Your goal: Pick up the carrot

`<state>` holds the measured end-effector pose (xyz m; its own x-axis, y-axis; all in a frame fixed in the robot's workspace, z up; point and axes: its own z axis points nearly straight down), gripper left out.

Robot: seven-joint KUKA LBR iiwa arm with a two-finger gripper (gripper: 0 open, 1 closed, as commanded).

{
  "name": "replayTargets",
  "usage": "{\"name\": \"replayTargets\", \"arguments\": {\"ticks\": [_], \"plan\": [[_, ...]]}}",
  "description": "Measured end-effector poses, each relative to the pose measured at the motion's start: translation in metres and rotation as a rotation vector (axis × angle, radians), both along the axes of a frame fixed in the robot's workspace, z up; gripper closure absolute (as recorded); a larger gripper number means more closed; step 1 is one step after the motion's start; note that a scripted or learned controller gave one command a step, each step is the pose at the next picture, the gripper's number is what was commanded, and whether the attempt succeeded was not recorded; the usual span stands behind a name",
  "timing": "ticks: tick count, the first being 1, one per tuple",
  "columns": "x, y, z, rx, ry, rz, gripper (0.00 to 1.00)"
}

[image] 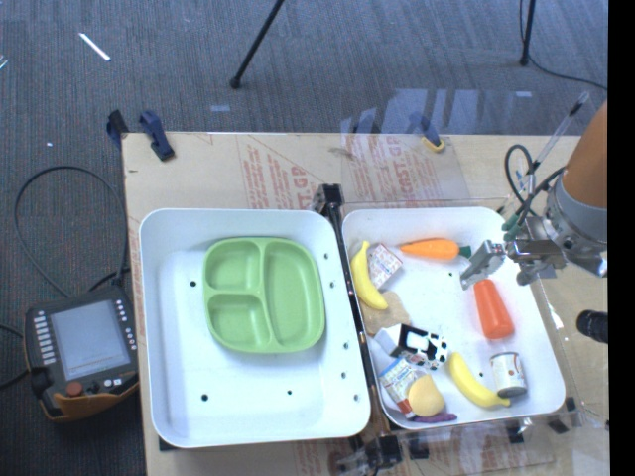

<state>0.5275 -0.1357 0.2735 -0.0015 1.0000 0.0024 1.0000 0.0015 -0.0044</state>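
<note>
The carrot [429,250], orange with a small green stub on its right end, lies flat near the far wall of the right bin [552,333]. My gripper [503,267] hovers just right of that green end, over the bin's right side. It is open: one finger [480,263] points toward the carrot, and the other sits further right. Nothing is between them, and a small gap separates the carrot from the nearer finger.
An orange-red cylinder [493,308] lies just below the gripper. The right bin also holds two bananas [367,278] [474,383], a small packet [384,262], a black-and-white item [423,343], a can [507,373] and a peach-coloured ball [425,397]. A green divided plate [265,294] sits in the left bin.
</note>
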Motion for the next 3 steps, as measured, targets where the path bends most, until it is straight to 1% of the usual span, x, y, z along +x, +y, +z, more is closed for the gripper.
{"name": "replayTargets", "arguments": {"ticks": [1,2,3], "plan": [[0.114,0.005,-0.093,0.002,0.009,0.012,0.00],[0.121,0.001,-0.178,0.000,-0.013,-0.128,0.00],[0.124,0.003,-0.166,0.006,-0.019,-0.129,1.00]]}}
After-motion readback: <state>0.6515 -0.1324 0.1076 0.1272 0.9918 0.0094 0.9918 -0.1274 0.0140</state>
